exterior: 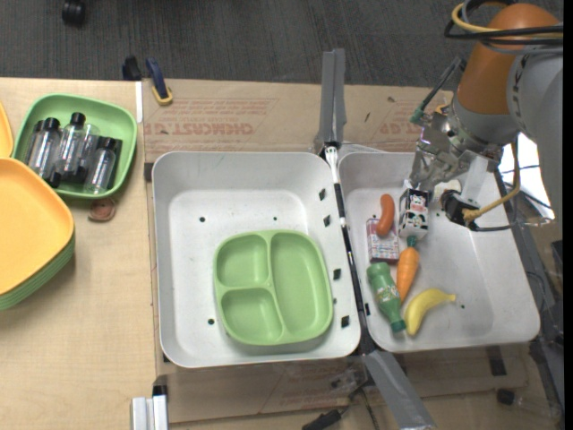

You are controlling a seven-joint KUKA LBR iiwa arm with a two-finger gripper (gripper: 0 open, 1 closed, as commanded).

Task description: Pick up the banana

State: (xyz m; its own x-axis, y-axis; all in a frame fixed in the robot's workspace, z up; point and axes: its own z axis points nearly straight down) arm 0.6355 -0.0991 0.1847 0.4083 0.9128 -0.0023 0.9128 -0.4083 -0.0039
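The yellow banana [426, 309] lies in the right bin [474, 330], near its front edge, right of a green bottle [386, 294] and below a carrot [407, 271]. My gripper [421, 183] hangs over the back half of the same bin, well behind the banana. Its tip is right above a small black-and-white carton [414, 213]. Whether it touches the carton cannot be made out. Nothing is on the banana.
An orange sausage [386, 214] and a pink packet [381, 240] lie left of the carton. The left bin [179, 240] holds a green divided plate [273, 287]. On the bench at far left stand a green tray of bottles [76, 146] and orange plates [27, 231].
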